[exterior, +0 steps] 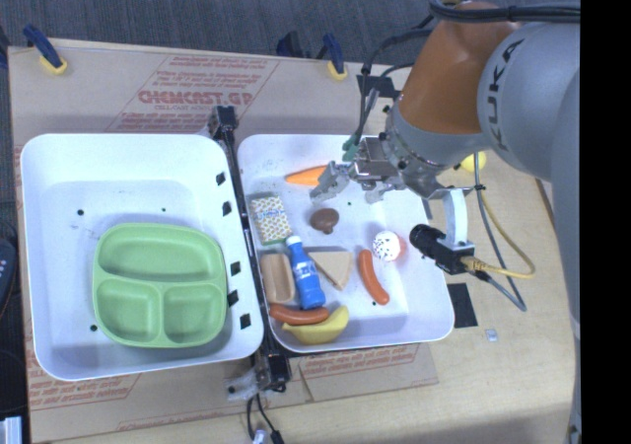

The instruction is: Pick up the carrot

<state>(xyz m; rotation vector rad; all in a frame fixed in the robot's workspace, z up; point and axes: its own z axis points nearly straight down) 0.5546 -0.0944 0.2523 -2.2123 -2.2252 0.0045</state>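
Gripper (335,179) low in right bin (426,319), just beside carrot (306,176); jaw state unclear, can't tell; green tray (158,284) in left bin (39,235)

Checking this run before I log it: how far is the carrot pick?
Done: the arm has reached the right bin, its gripper right beside the carrot. In hand: nothing seen held; the carrot lies on the bin floor. Left: grip it and lift.
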